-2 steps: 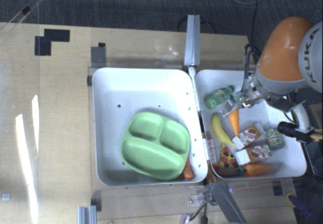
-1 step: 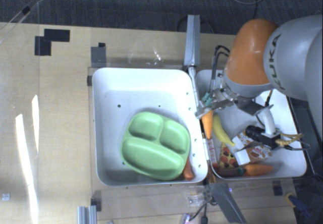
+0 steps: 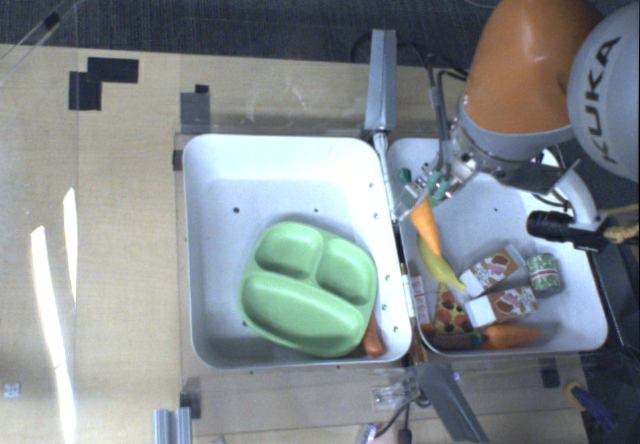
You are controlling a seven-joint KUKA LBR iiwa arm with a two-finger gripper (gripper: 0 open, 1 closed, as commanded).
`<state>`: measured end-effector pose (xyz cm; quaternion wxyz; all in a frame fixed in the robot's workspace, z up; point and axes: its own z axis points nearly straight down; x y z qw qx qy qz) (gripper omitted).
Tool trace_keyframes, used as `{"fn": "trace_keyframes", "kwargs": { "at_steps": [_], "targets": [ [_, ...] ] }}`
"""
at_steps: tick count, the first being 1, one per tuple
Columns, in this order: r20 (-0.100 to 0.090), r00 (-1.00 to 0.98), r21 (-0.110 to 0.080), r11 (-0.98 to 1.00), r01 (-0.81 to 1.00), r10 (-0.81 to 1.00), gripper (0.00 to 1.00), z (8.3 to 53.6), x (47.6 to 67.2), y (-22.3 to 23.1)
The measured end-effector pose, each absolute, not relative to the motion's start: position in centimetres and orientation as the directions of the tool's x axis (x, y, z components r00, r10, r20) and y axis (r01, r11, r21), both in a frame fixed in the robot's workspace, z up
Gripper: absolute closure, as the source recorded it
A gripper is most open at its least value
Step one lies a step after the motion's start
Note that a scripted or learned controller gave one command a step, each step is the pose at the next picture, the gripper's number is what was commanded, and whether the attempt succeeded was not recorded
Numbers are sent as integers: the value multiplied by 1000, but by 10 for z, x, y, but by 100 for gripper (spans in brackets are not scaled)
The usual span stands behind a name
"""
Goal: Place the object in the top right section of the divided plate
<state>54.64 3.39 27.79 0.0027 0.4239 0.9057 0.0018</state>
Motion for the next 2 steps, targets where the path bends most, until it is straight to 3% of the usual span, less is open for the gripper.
{"fn": "trace_keyframes", "kwargs": {
  "at_steps": [1,2],
  "targets": [
    [-1,-662,3,662,750,750,100,184,512,81],
    [-1,-660,4,660,751,751,0,184,512,81]
  ]
}}
